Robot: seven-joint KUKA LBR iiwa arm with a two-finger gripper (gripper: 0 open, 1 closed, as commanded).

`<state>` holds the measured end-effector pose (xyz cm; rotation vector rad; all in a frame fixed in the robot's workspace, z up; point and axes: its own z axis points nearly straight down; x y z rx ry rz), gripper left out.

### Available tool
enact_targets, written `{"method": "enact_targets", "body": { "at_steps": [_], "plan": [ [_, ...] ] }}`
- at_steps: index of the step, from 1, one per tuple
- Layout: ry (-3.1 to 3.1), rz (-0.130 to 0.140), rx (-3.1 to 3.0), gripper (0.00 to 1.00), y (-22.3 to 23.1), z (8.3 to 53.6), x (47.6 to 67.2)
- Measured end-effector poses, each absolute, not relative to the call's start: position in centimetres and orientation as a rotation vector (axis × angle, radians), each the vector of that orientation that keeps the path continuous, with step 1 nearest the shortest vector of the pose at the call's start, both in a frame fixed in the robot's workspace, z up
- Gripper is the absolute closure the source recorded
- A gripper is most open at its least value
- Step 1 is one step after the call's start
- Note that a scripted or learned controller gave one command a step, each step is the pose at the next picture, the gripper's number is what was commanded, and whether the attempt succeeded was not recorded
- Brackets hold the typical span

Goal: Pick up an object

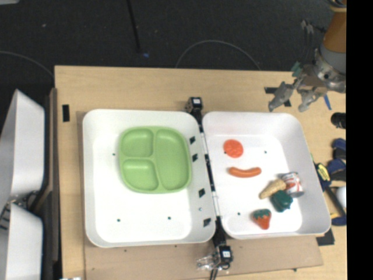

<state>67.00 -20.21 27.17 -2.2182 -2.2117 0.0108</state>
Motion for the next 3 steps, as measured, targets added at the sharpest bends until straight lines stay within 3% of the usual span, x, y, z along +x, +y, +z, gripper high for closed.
{"method": "enact_targets", "body": {
  "at_steps": [1,3],
  "plan": [
    [-2.224,0.0,-2.222,0.0,-20.1,28.1,67.2],
    [-2.218,0.004,-2.226,0.0,-21.3,17.1,67.3]
  ]
}}
